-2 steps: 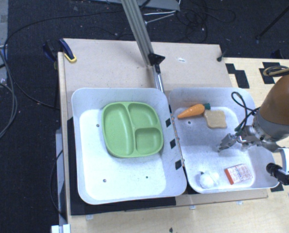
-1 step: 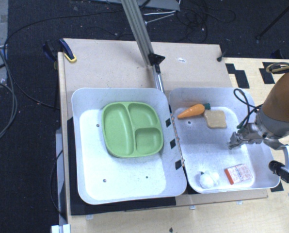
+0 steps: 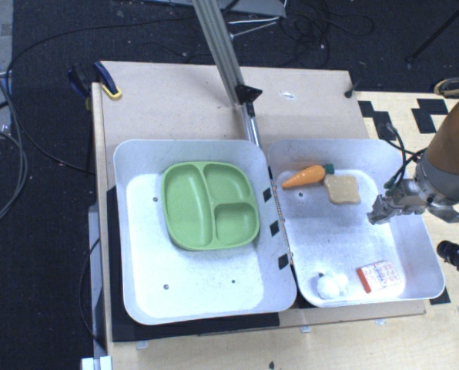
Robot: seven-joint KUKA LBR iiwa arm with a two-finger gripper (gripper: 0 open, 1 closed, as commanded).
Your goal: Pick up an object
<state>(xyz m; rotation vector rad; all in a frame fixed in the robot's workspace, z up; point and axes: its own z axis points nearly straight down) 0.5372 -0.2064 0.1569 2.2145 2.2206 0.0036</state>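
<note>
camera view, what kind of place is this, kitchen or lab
Most likely a robotics lab, not a kitchen: a robot arm reaches over two white bins on a wooden bench, with toy food such as a carrot, and loose cables on the dark floor.

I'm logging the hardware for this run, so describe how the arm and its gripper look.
The arm is bulky and rounded, with an orange-brown section above a grey wrist segment. A thin dark cable loops along its left side near the wrist. The gripper is a small grey metal assembly with dark details; the picture is too soft to show any markings.
</note>
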